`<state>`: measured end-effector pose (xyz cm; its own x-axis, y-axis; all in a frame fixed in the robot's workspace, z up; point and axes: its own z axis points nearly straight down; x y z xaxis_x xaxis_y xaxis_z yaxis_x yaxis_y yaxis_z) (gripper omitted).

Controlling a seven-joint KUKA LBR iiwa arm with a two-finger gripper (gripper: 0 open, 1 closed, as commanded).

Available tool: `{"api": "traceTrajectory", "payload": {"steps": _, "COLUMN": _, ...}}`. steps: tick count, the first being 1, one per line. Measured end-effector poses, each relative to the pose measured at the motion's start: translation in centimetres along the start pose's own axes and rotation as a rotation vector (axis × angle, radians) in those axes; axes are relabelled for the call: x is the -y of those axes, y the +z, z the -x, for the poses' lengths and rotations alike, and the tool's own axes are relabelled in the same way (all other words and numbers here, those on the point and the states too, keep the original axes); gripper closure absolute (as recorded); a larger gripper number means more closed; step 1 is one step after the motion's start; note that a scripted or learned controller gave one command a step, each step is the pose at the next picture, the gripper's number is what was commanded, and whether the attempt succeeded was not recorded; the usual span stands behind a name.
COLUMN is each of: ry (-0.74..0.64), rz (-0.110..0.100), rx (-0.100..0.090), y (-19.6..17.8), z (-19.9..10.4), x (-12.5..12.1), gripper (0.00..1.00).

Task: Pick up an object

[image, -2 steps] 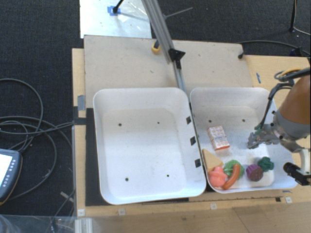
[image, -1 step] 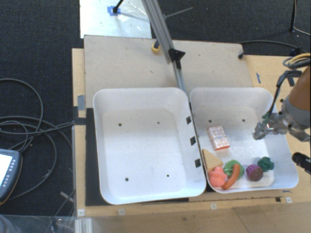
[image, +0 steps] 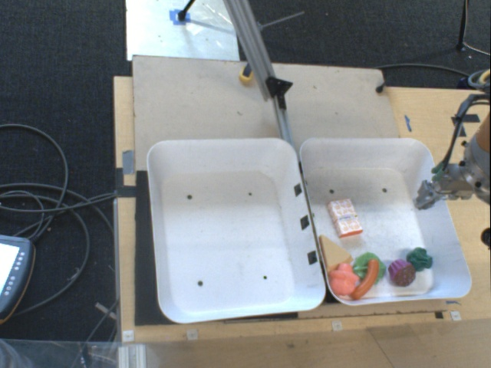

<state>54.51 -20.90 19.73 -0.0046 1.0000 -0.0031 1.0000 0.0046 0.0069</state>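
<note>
Currently on the bench:
- Left bin (image: 230, 159): white, shallow, bare floor.
- Right bin (image: 368, 156): holds an orange-and-white carton (image: 345, 218) near the middle; along the near edge a tan wedge (image: 332, 248), orange lump (image: 343, 280), green leafy piece (image: 367, 262), orange-red sausage shape (image: 365, 280), purple ball (image: 402, 272), dark green piece (image: 420, 259).
- Gripper (image: 426, 195): over the right bin's right rim, apart from every item; whether the jaws are released or clenched cannot be told.

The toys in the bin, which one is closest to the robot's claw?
The small box. It lies apart, higher in the right bin, nearer the gripper than the bunched toy foods.
</note>
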Motion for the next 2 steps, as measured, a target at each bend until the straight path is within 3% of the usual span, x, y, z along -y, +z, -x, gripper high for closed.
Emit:
{"api": "traceTrajectory", "payload": {"steps": 1, "ry": -0.002, "rz": 0.0, "rx": -0.001, "y": -4.9, "z": -0.8, "x": 0.0, "gripper": 1.0}}
{"api": "traceTrajectory", "payload": {"steps": 2, "ry": -0.006, "rz": -0.005, "rx": -0.004, "y": -3.8, "z": -5.6, "x": -1.9, "gripper": 1.0}}
